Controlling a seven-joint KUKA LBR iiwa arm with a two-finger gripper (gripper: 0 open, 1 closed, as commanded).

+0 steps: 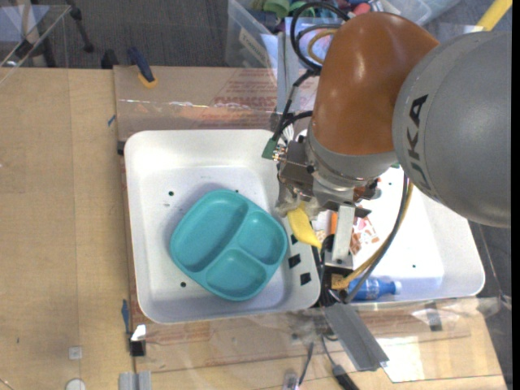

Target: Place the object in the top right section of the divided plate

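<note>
A teal divided plate (227, 244) with three sections lies in the left white bin (154, 185), toward its front right. My gripper (315, 232) hangs over the wall between the two bins, just right of the plate's right edge. A yellow, banana-like object (303, 227) sits between its fingers, lifted above the bin rim. The large orange and grey wrist hides much of the right bin behind it.
In the right white bin (443, 258), a blue and white bottle (376, 288) lies at the front and a small colourful packet (366, 236) sits beside the gripper. A clear tub of toys (268, 10) stands behind the bins.
</note>
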